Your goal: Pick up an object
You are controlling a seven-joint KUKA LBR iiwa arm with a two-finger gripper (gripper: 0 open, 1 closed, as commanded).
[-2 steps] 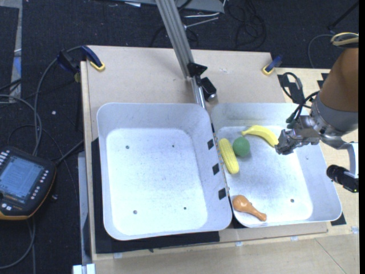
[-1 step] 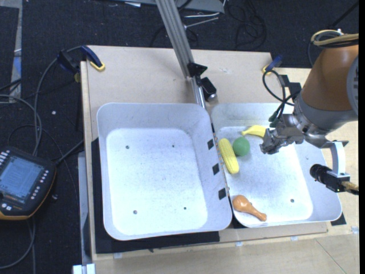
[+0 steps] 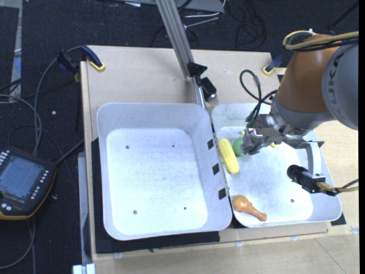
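A yellow corn cob (image 3: 228, 155) lies in the right bin (image 3: 296, 207) near its left wall. Just right of it a green object (image 3: 238, 146) is partly covered by my gripper (image 3: 250, 145), which has come down over it in the bin's upper left part. An orange pear-shaped toy (image 3: 247, 206) lies near the bin's front left corner. The arm's wrist and orange band hide the far right part of the bin.
The left bin (image 3: 154, 170) sits beside the right one, their walls meeting at the middle. A metal pole (image 3: 179, 36) slants up from behind the bins. A black fitting (image 3: 302, 177) on a cable rests over the right bin's right side.
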